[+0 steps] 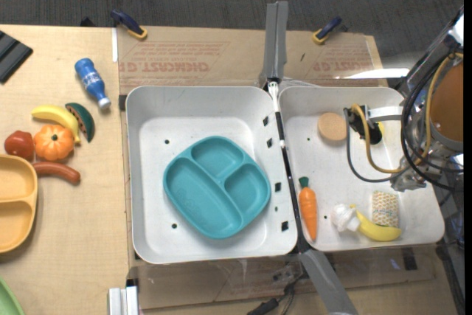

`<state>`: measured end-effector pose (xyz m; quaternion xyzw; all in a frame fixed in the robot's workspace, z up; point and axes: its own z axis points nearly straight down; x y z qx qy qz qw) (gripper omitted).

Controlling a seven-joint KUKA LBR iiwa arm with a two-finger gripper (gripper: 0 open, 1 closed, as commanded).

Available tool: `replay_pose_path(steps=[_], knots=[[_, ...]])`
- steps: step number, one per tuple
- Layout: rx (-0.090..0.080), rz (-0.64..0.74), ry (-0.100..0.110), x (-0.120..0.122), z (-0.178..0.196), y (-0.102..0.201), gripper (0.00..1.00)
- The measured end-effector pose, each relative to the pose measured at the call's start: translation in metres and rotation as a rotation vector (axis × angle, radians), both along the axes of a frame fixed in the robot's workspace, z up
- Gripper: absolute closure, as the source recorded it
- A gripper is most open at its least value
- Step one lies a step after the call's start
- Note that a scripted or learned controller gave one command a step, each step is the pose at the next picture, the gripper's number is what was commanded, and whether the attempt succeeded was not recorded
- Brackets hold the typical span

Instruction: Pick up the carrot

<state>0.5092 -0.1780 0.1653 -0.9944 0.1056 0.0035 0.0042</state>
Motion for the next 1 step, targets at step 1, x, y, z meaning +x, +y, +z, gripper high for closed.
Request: replay_pose_path(steps=[1], knots=[[0.001,-0.045,-0.005,-0.0169,0.0477,-0.0429,1.0]])
